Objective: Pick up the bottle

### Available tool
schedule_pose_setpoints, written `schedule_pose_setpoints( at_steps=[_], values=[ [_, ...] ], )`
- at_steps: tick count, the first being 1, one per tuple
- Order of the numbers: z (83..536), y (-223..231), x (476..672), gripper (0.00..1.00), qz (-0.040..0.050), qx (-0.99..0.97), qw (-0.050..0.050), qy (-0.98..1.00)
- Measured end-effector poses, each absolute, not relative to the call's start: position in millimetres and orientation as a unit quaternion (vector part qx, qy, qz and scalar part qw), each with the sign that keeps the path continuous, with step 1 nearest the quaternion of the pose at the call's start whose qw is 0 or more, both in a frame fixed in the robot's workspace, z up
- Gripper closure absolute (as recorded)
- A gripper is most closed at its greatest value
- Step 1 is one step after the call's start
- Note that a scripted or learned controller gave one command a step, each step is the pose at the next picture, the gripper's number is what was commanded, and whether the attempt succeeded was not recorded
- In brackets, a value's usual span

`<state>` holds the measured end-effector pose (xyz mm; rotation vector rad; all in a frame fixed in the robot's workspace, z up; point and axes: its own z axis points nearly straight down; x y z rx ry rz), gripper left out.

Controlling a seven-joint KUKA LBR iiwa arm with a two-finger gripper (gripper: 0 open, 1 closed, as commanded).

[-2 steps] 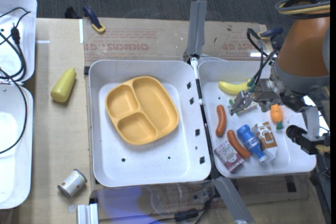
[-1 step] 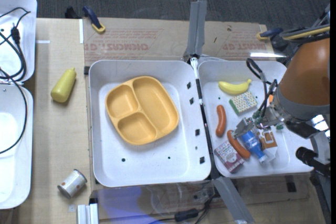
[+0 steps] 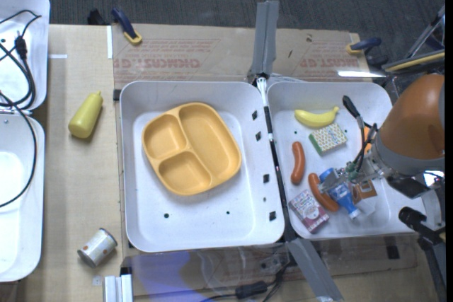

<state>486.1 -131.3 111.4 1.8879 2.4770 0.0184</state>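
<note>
A small blue bottle (image 3: 342, 193) with a white cap lies in the right bin (image 3: 375, 99), its cap pointing toward the bin's front right. My gripper (image 3: 352, 174) hangs right over the bottle's upper end, at the tip of the grey and orange arm (image 3: 417, 120) that comes in from the right. The wrist hides the spot where gripper and bottle meet, so I cannot see whether they touch. A yellow squeeze bottle (image 3: 85, 115) lies on the bench left of the left bin.
Crowding the blue bottle are a sausage (image 3: 323, 196), a pink carton (image 3: 308, 209) and a small brown item (image 3: 365, 189). Further back lie another sausage (image 3: 298, 161), a green packet (image 3: 329, 138) and a banana (image 3: 316, 116). A yellow divided plate (image 3: 190, 147) sits in the left bin; a can (image 3: 96, 246) lies front left.
</note>
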Motion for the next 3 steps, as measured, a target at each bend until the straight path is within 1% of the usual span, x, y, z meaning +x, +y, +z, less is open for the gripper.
schedule_pose_setpoints(
  at_steps=[1, 2, 3],
  values=[
    [123, -132, 489.1, 1.00, 0.0077, 0.607, 0.018, 0.794],
    [242, -89, 481.4, 1.00, -0.0012, 0.704, 0.000, 0.711],
    [199, -95, 504.4, 1.00, -0.0019, 0.708, -0.001, 0.706]
  ],
)
